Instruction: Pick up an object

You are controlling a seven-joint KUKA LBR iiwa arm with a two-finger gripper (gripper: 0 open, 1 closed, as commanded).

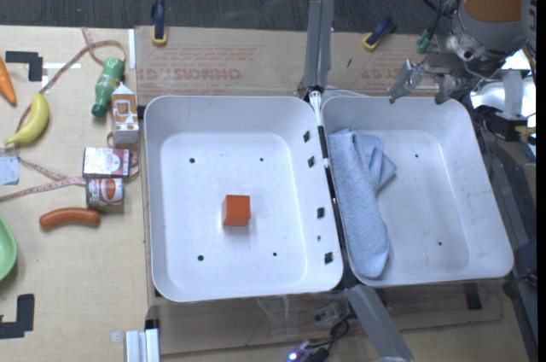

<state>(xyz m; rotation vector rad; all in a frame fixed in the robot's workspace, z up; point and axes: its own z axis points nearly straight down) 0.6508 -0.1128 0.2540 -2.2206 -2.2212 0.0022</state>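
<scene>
Your gripper [422, 84] hangs at the far right of the scene, above the far rim of the right bin [486, 181], and its two fingers stand spread apart with nothing between them; one fingertip [399, 90] points down-left and the other sits near the bin's far corner. You are at the opening step, as I judge it: the approach has not begun and nothing is grasped. Just below and to the left of the gripper, inside the right bin, lies a grey-blue cloth [363, 198], bunched along the bin's left wall and running from the far end almost to the near rim. Across the divider, the left bin [171, 181] holds one orange block [237, 210], sitting alone near the middle, slightly toward the near side, well apart from every wall. You have two candidates, then. The cloth is the closer one, but it is limp and lies against the wall, so a pinch would need to come down on a raised fold. The block calls for a long reach leftward over the divider, then a straight descent with the fingers astride it. Off to the left of the bins, on the bench [68, 266], lie a banana [31, 120], a green bottle [108, 84], a sausage [70, 218] and some small cartons.
</scene>
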